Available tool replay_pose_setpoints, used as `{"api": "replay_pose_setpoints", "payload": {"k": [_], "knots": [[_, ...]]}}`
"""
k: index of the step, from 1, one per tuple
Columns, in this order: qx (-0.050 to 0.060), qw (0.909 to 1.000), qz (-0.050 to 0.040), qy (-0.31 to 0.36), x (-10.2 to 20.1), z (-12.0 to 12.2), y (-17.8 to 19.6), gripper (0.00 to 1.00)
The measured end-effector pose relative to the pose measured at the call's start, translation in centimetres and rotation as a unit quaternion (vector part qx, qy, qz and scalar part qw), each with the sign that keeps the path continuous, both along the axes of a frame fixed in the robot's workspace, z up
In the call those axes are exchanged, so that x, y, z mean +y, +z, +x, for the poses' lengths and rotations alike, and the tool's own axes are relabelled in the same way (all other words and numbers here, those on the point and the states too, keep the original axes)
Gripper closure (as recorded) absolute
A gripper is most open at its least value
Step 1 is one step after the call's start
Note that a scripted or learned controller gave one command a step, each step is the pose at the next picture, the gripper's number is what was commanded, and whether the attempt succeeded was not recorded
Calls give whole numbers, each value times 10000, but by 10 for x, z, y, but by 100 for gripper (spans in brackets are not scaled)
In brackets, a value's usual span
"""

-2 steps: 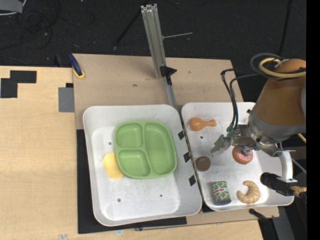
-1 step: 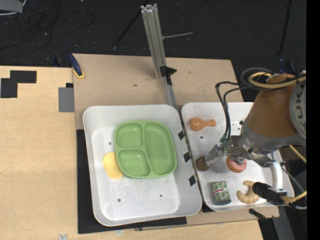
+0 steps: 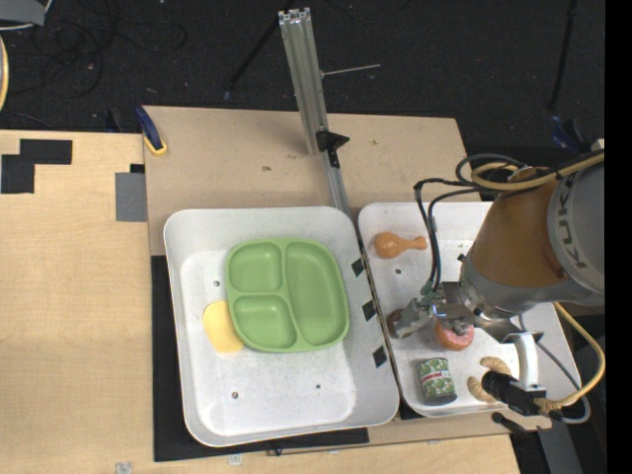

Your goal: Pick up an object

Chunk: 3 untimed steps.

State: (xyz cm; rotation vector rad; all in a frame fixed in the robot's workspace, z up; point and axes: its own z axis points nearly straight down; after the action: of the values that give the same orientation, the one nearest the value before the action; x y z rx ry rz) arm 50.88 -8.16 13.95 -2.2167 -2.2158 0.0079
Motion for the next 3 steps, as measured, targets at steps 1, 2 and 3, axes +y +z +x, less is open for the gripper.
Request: {"api": "replay_pose_setpoints", "payload": {"k": [1, 2, 3], "knots": [[-62, 10000, -16, -11, -2, 2, -36, 0], [-40, 10000, -17, -38, -3, 1, -28, 100], [-59, 10000, -8, 9, 0, 9, 31, 100]]}}
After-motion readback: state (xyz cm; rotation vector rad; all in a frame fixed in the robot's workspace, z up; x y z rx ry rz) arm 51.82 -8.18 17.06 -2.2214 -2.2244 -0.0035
